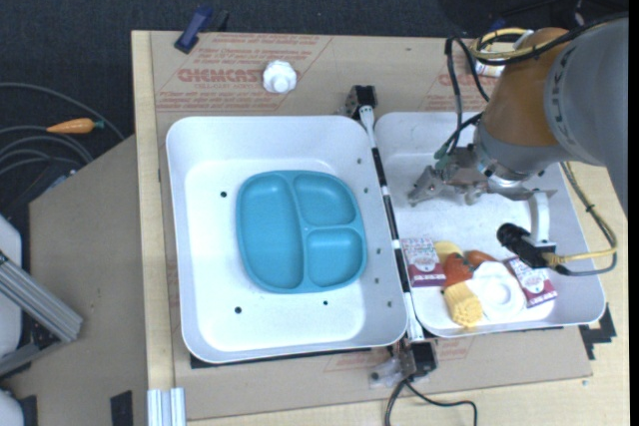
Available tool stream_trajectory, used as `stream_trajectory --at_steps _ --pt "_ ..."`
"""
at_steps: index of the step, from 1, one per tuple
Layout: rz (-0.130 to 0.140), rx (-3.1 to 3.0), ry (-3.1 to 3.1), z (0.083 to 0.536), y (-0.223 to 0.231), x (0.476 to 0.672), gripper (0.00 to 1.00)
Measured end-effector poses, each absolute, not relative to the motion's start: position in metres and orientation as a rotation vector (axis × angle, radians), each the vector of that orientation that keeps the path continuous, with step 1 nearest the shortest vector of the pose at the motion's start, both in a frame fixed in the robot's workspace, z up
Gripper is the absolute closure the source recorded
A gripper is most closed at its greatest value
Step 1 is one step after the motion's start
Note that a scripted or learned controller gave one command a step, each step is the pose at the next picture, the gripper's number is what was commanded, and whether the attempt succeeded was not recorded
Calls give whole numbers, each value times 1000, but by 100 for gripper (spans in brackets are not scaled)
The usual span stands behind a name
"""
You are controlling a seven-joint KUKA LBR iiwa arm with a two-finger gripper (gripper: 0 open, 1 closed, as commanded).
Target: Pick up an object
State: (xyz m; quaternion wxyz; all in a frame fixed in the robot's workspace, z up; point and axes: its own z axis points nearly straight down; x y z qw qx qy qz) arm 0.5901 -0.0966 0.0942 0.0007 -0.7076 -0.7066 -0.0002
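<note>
Heaped small objects [477,279] in the near end of the right bin [399,130], within easy reach. Just beyond, over bare bin floor, the gripper [439,183], grasping nothing seen; spread or clenched, cannot tell. Left: blue divided plate [300,229] in its own bin [195,165].

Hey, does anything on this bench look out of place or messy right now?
Mildly. A white ball-like object and a blue item lie on the cardboard behind the left bin, outside both bins. In the right bin, the small items are heaped at the near edge. The blue divided plate sits flat.
</note>
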Motion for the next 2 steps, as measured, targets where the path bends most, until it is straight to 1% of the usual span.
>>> stream_trajectory --at_steps 1,2 --pt "-3 -2223 -2219 104 -96 590 100" --pt "-2 -2223 -2218 104 -96 590 0"
